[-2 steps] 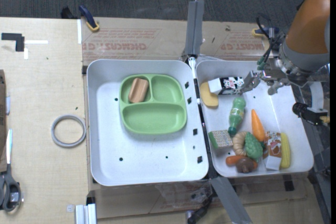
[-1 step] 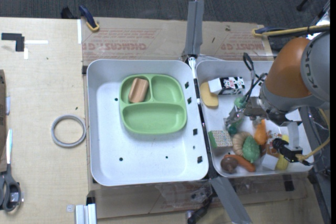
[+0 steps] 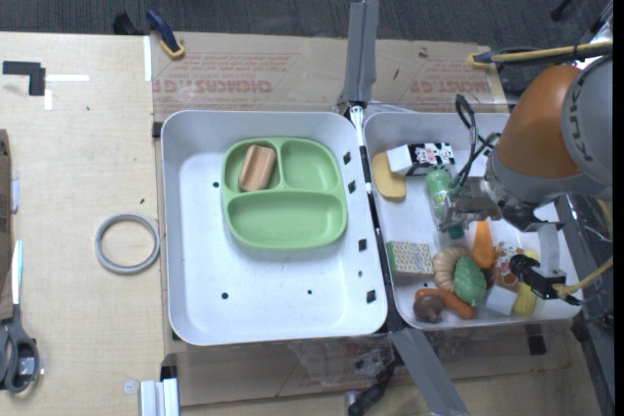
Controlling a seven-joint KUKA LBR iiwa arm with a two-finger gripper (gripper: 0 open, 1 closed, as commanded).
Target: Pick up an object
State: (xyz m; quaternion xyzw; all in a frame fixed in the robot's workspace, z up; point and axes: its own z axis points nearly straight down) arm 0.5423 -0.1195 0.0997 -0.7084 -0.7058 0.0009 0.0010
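A small green bottle (image 3: 440, 187) lies in the right bin (image 3: 409, 124), among many crowded toys. The pincer (image 3: 454, 214) is down right by the bottle, maybe touching it; I cannot tell how it is set. The left bin (image 3: 195, 239) has a green tray (image 3: 286, 219) and lots of open floor.

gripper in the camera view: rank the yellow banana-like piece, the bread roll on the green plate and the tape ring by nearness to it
From the gripper, in the right bin:
1. Yellow banana-like piece, same bin, near the divider.
2. Bread roll, in the green plate's upper-left compartment, left bin.
3. Tape ring, on the bench left of both bins.
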